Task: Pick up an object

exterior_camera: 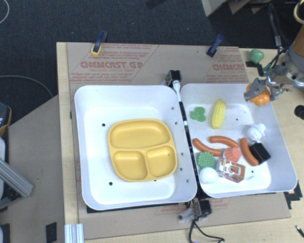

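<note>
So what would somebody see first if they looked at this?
Probably the big yellow divided plate in the middle of the left bin. Next, the colourful toy food heaped in the right bin, like the yellow corn cob. At the far right, the pincer has an orange object beside it.

two white bins side by side on a brown cardboard sheet (142,59) printed in red. left bin (86,151) holds a yellow divided tray (142,148), three compartments. blue clamp (215,45) and a blue-and-yellow clamp (98,44) on the sheet's far edge. dark carpet (66,9) beyond. black cable (200,232) at the near edge. metal rail (10,176) at far left.
</note>
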### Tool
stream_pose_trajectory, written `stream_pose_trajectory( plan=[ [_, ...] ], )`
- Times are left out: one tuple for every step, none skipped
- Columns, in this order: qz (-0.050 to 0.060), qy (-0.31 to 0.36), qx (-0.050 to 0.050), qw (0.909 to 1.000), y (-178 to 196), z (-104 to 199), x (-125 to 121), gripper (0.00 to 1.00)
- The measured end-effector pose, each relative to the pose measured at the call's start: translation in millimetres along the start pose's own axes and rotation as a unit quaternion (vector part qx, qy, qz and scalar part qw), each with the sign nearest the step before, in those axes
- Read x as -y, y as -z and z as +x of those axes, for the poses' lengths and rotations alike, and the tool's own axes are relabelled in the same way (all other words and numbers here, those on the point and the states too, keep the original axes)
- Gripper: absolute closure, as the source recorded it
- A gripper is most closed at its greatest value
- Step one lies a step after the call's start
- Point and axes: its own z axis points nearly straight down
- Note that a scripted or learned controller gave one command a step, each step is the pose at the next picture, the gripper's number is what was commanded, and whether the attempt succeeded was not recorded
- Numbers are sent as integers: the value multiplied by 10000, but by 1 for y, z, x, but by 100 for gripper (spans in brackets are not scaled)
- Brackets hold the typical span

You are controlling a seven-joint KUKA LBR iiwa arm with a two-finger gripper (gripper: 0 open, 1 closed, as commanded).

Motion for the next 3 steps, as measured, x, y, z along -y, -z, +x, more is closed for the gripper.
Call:
stream_pose_trajectory(
  plan=[
    [13,4,-7,10000,22,0,-1,100],
    [44,26,-29,10000,29,55,6,100],
    [60,19,-31,10000,18,96,25,100]
  ],
)
